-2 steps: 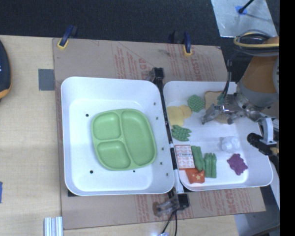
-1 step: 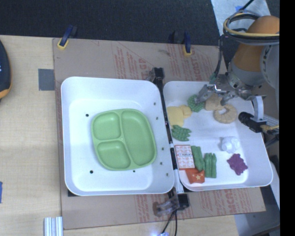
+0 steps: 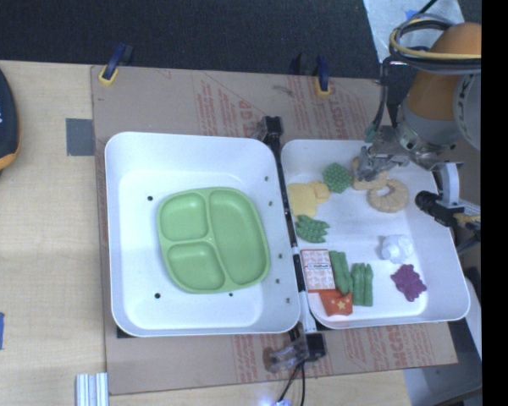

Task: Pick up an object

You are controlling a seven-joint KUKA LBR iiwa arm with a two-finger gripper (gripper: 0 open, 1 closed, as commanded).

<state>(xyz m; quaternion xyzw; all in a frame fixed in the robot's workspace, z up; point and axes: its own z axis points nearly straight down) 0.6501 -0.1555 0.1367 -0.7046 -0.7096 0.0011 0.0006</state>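
Arm [image 3: 436, 83] at upper right of the frame, reaching down into the right bin [image 3: 440, 307]. Gripper [image 3: 374, 166] low over the bin's upper part, between a green broccoli piece [image 3: 338, 177] and a tan ring-shaped biscuit [image 3: 388, 195]; state of the jaws impossible to tell. Purple grapes [image 3: 408, 281], green beans [image 3: 352, 277] and a small carton [image 3: 316, 269] lower in that bin. Green divided plate [image 3: 212, 239] in the left bin [image 3: 131, 227].

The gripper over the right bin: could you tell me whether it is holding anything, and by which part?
It cannot be told: the gripper sits low beside the tan ring-shaped item.
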